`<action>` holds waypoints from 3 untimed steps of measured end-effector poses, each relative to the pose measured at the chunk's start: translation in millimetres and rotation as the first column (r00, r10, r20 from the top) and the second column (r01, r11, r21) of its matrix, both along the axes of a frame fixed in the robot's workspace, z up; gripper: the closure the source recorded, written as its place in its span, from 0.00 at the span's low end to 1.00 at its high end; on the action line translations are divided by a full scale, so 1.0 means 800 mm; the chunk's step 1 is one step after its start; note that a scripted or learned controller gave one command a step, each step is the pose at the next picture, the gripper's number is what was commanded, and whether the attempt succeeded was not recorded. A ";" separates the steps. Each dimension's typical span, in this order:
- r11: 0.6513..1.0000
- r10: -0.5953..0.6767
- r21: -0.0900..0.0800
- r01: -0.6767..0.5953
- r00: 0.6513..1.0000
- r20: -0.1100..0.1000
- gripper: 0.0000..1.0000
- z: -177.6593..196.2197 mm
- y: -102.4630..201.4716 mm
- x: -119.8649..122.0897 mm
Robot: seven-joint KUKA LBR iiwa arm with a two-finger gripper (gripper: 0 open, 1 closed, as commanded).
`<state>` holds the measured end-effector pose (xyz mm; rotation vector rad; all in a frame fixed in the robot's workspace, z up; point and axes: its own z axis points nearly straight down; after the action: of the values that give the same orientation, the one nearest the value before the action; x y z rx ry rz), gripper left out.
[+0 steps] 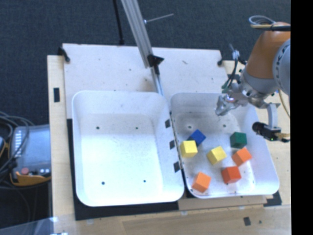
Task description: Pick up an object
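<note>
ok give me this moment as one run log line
stage: approach | hand: above back of right white plastic bin, nothing seen held | nearest: blue wooden cube | cubes in right bin: seven

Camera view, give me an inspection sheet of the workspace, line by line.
Surface: bench bearing left bin and right bin, side by side.
Job's things: seven cubes in the right bin: blue, green, two yellow, three orange.
Clutter: nothing seen.
Grippers: end effector above the right bin's far side, holding nothing visible.
Cables: black cords on the floor, left.
Surroundings: metal strut, dark carpet.
</note>
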<state>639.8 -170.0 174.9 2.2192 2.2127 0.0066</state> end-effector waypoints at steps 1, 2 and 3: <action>1.000 0.006 0.001 -0.006 1.000 -0.002 1.00 0.056 0.001 0.002; 1.000 0.007 0.001 -0.007 1.000 -0.003 1.00 0.094 -0.001 0.004; 1.000 0.009 0.003 -0.009 1.000 -0.009 1.00 0.083 0.066 -0.011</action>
<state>631.3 -117.1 241.5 2.2157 2.2281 -0.0007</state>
